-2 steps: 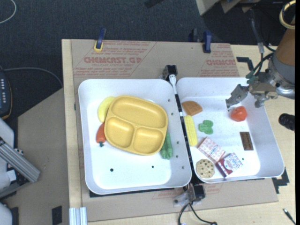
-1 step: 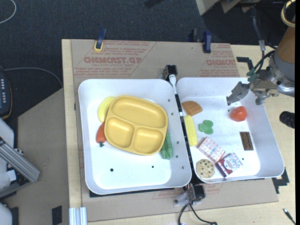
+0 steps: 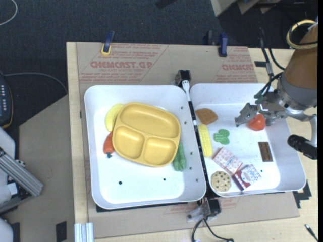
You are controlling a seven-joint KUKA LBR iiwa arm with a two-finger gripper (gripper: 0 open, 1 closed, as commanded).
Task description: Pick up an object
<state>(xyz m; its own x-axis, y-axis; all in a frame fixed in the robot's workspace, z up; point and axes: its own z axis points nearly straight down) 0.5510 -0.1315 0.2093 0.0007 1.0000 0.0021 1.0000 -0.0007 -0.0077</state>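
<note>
I have the gripper (image 3: 254, 116) low at the right bin's (image 3: 295, 183) upper right, fingers apparently clamped on the red tomato (image 3: 257, 123), ready to lift.

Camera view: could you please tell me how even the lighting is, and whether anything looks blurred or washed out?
Camera view: light falls evenly on both bins, and the left bin is bright white without hiding the yellow tray; shadows are soft; the gripper and the red object beside it look slightly blurred; small items stay coarse.
</note>
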